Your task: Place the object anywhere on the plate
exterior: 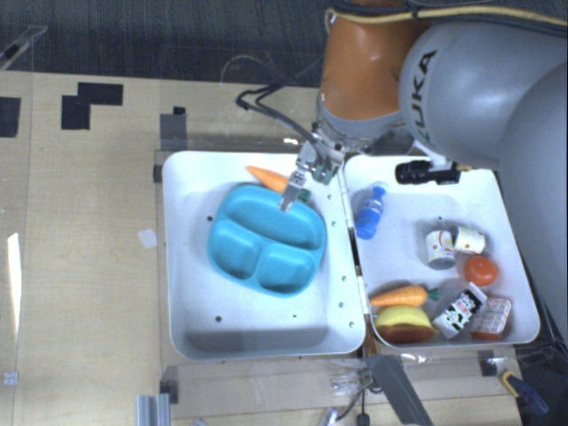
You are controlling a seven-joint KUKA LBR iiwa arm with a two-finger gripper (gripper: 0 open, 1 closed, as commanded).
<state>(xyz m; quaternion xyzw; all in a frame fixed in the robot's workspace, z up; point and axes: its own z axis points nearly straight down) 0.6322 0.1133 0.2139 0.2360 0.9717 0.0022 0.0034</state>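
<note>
**Inspector:** Start at the left. What is in the left bin (182, 264)?

**Assistant:** A blue divided plate (265, 239) with three compartments, lying flat in the upper middle of the bin floor. Behind it, toward the bin's far wall, lies a toy carrot (267, 177) — orange, with its tip pointing left. Its right end sits just beside the gripper. The carrot is off the plate, on the white floor past the plate's far rim.

**Inspector:** And the gripper?

**Assistant:** The gripper (291, 199) hangs over the plate's far right edge, with its tip low against the rim. Whether the jaws are open or closed I cannot tell; the view is too small and the tip too blurred. Nothing is plainly seen between them.

**Inspector:** Arm position?

**Assistant:** The orange band (364, 56) stands above the divide between the two bins, and the grey body fills the upper right.

**Inspector:** Right bin (510, 229)?

**Assistant:** A blue bottle (368, 211) near the left wall, tilted. Further right, two small white cups (451, 242) touching each other, and just below them a red ball-like item (481, 269). Along the near wall — a second carrot (399, 295) lying across a yellow and brown piece (404, 322), then a black-and-white carton (460, 311) and a reddish packet (493, 318) beside it.
</note>
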